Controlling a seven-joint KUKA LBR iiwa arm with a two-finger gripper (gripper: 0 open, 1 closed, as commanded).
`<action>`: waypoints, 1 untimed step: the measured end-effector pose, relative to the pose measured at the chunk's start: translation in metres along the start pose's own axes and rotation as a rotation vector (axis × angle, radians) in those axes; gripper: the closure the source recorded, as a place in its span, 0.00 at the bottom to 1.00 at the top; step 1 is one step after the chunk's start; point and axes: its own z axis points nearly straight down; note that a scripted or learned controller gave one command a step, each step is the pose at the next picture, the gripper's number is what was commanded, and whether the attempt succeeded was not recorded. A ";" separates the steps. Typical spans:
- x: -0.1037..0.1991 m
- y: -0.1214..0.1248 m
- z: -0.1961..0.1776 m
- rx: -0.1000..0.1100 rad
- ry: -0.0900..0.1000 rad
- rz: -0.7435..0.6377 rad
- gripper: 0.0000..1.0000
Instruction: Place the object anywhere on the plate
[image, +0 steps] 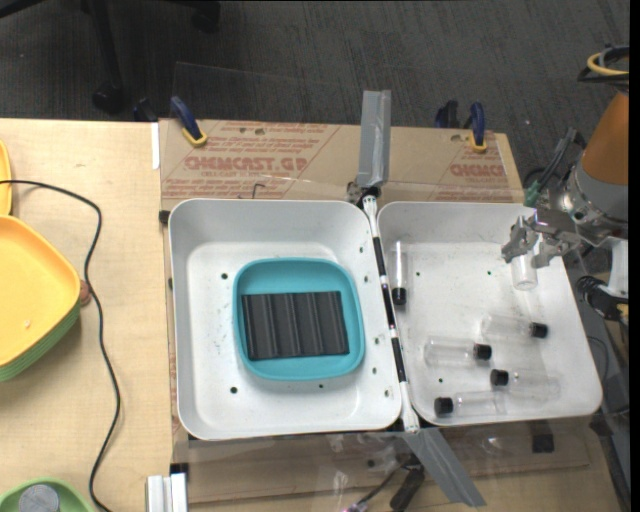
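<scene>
A teal square plate (297, 381) with a dark ribbed inset lies in the left white bin (200, 300). Several clear vials with black caps lie in the right bin (450, 235): one along the left wall (397, 268), the others near the front (452, 351) (475, 403). My gripper (530, 248) hovers over the right bin's far right side. It is shut on the top of a clear vial (524, 274), which hangs upright below the fingers.
A yellow dish (30, 300) and a black cable (95, 330) lie on the wooden table at left. Cardboard with blue clamps (187, 118) sits behind the bins. A grey bar (374, 140) rises between the bins at the back.
</scene>
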 end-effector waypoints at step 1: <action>0.000 0.000 0.000 0.000 0.000 0.000 0.00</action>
